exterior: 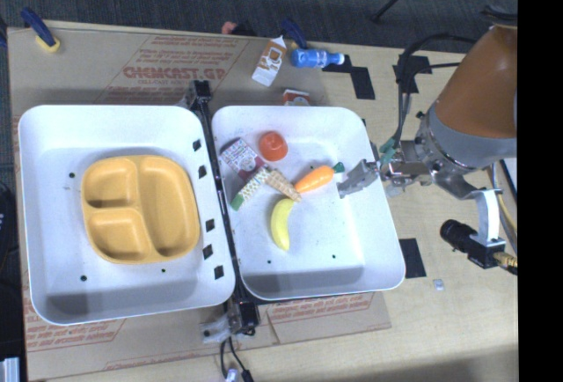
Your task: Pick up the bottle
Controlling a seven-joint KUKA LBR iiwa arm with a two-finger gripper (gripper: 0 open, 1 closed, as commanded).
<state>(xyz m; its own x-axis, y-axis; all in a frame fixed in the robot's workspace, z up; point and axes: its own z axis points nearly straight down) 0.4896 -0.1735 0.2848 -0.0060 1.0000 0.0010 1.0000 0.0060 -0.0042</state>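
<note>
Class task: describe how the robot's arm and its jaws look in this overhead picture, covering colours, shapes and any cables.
The arm is bulky and rounded, with an orange band above a grey wrist section. Its gripper is small, grey and metallic, with slim jaws. Thin dark cables loop beside the wrist.

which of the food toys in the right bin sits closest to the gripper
The orange toy carrot: its tip lies just left of the gripper. The yellow toy banana, the corn cob and the red-orange tomato lie farther left.
</note>
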